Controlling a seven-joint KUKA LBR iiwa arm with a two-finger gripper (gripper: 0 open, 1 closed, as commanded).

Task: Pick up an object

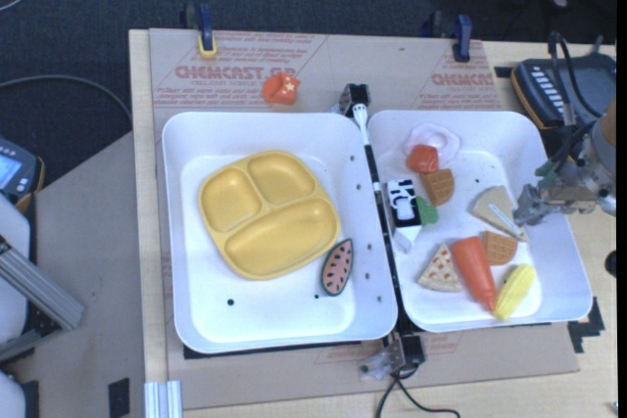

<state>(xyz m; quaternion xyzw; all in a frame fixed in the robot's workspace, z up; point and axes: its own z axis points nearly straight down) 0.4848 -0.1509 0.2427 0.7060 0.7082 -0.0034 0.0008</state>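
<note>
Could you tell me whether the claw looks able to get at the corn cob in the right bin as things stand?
Probably yes: the claw hovers above the right bin, and the corn cob lies uncovered beside the carrot.

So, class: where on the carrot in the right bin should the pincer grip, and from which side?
Probably the carrot's thick upper end, from above, closing across its width. The narrow tip lies against the corn, leaving little room there.

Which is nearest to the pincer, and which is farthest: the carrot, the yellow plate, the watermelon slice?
From the pincer, at the right bin's right edge:
1. Carrot, in the right bin, lower middle.
2. Watermelon slice, in the left bin, lower right.
3. Yellow plate, in the left bin's middle.
</note>
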